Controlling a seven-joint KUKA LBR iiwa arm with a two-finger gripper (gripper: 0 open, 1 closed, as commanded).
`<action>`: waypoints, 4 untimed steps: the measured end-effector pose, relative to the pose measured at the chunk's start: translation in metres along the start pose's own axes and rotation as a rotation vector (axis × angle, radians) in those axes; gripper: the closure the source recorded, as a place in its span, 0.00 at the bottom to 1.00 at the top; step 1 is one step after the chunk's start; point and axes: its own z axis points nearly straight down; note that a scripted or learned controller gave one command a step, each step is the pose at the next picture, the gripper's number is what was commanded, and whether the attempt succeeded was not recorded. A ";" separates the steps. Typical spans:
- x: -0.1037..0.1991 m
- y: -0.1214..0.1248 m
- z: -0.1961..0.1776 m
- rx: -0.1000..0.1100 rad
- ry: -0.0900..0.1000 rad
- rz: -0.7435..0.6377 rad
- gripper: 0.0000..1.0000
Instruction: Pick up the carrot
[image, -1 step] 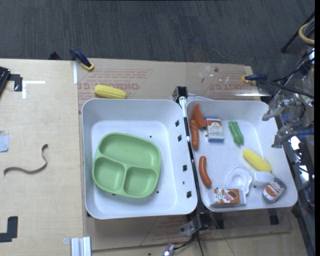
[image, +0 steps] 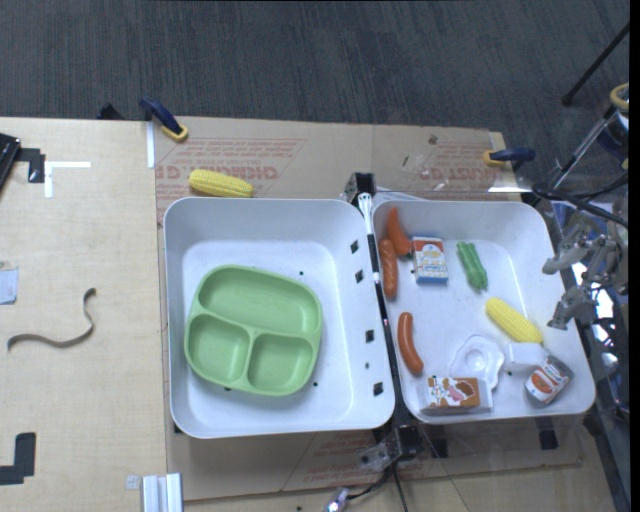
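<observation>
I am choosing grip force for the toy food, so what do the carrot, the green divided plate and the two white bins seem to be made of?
The orange tapered carrot looks like smooth moulded plastic, with an even colour and a faint sheen. The green three-compartment plate seems matte plastic, with soft rounded ridges. The two shallow white bins look like glossy thin plastic, probably formed sheet, judging by their rounded corners.

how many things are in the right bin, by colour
orange: 3, at
green: 1
yellow: 1, a corn cob
printed packs: 3, at
clear: 1, a cup
total: 9
</observation>
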 end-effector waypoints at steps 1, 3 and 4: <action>0.057 0.013 0.014 0.000 0.002 0.205 0.00; 0.056 0.014 0.005 0.002 -0.001 0.201 0.00; 0.054 0.014 -0.004 0.003 -0.005 0.199 1.00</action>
